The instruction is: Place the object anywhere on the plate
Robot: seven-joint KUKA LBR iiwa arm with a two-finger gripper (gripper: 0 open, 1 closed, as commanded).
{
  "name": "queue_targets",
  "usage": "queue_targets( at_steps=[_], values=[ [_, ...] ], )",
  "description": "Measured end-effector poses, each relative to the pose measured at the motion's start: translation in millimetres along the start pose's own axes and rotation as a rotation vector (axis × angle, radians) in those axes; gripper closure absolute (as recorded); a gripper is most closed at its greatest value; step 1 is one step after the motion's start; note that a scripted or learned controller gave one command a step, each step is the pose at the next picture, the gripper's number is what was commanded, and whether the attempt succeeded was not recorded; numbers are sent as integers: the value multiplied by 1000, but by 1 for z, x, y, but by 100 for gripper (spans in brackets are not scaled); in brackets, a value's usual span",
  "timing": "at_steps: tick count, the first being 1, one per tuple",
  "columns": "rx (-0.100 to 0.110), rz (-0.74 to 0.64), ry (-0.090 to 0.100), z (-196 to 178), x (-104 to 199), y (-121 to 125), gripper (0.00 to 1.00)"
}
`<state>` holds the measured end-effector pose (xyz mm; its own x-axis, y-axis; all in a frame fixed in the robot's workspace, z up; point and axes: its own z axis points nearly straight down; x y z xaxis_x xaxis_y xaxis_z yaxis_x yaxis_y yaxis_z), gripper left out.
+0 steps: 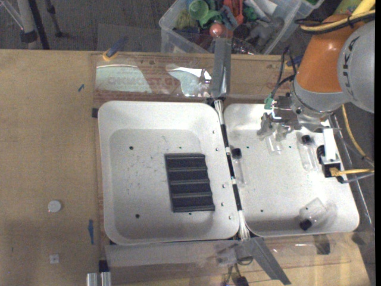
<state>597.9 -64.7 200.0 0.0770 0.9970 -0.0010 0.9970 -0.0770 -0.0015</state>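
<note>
Starting at the near side of the bench [47, 130], two bins sit side by side and touch along a central seam. The left bin [119, 124] holds the plate [189, 182], a dark ribbed rectangle lying flat near the bin's middle. Nothing rests on the plate.

The right bin [274, 189] holds two small items. A clear piece with a dark end [308, 218] lies in the near right corner. A small dark piece [236, 154] lies farther back, just beside the seam. Which of these is the object cannot be told; either one lies well apart from the plate.

Farther back, the hand [274, 133] hangs over the far part of the right bin, between the two items and touching neither. Whether the hand is apart or together cannot be told, and no item shows inside it. The arm [324, 70] rises from it toward the far right. Beyond the bench stands a clear tub of toys [238, 11].

Step in hand, as judged: the pick-up. The transfer is not yet begun.

Next move, as judged:
1. Centre the hand over the chosen item and lower it.
2. Confirm the grip before lifting.
3. Carry the item left across the seam, clearing both rims.
4. Release it over the plate.
</note>
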Motion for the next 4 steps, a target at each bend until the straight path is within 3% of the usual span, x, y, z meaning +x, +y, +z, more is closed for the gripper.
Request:
queue_targets(
  at_steps=[1,2,3,4],
  values=[
    [3,121,2,-16,97,-77,100],
    [-1,277,1,62,164,-17,100],
    [3,-82,1,42,191,-84,100],
    [-1,174,1,5,202,-2,100]
  ],
)
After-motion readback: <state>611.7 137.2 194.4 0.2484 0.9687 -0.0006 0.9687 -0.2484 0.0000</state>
